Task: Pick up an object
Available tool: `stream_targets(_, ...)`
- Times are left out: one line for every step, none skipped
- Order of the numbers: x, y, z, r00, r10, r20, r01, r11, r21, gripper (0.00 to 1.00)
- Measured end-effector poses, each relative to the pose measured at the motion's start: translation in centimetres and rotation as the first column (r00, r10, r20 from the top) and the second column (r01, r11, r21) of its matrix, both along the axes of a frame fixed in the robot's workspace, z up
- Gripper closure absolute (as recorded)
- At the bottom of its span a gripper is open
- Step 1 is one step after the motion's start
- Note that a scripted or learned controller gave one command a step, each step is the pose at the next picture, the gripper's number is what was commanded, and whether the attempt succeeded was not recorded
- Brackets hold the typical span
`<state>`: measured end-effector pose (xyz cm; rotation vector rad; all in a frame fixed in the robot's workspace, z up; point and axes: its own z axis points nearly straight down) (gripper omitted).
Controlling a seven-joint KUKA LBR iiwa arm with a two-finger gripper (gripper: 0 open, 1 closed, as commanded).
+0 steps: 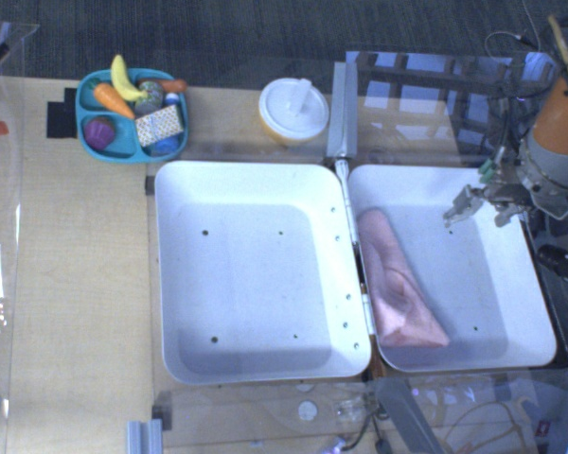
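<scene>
A crumpled pink cloth [398,287] lies along the left side of the right bin [511,343], stretching from the bin's middle down toward its front wall. My gripper [477,213] hangs over the right bin's upper right part, to the right of the cloth and well apart from it. It is open, its two fingers spread, with nothing between them. The arm's orange band [559,121] rises behind it at the right edge.
The left bin [185,253] adjoins the right one, with a hinged divider [355,253] between them. A blue tray [93,112] of toy food sits at the back left, a white lidded bowl [294,110] behind the bins, and a metal frame [435,78] at the back right.
</scene>
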<state>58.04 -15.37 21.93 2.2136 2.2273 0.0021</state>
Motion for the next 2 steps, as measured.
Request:
stream_targets(0.8, 4.3, -11.9, 0.996, 0.093, -0.001, -0.093, 0.996, 0.0, 0.0)
stream_targets(0.5, 3.6, -12.9, 1.0, -0.003, 0.009, 0.003, 1.0, 0.001, 0.0)
